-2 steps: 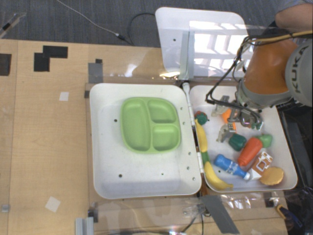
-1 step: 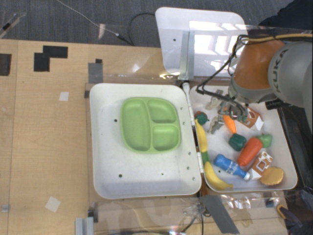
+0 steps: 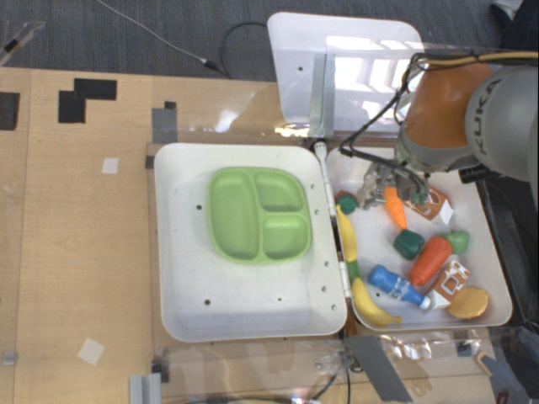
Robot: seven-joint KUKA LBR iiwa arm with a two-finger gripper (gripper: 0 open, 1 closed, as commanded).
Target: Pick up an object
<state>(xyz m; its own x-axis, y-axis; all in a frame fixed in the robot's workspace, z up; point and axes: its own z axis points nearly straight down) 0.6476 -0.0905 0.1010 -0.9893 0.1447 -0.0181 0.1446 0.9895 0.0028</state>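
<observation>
The right bin [image 3: 497, 263] holds several toy foods. A small orange carrot [image 3: 395, 209] lies near its back. My gripper [image 3: 391, 188] hangs just over the carrot's upper end, open, with one finger on each side of that end and a gap to the carrot. In front of the carrot lie a dark green block [image 3: 409, 243], a larger orange-red carrot [image 3: 430, 259] and a blue bottle [image 3: 396, 286]. The arm's orange band [image 3: 438, 108] covers the bin's back right corner.
The left bin [image 3: 181, 301] bears a green divided plate [image 3: 257, 213]. Two yellow bananas [image 3: 347, 238] [image 3: 371, 306] lie along the right bin's left wall. A small carton [image 3: 435, 205], a light green piece [image 3: 457, 241], another carton [image 3: 455, 277] and a tan bun [image 3: 470, 303] crowd the right side.
</observation>
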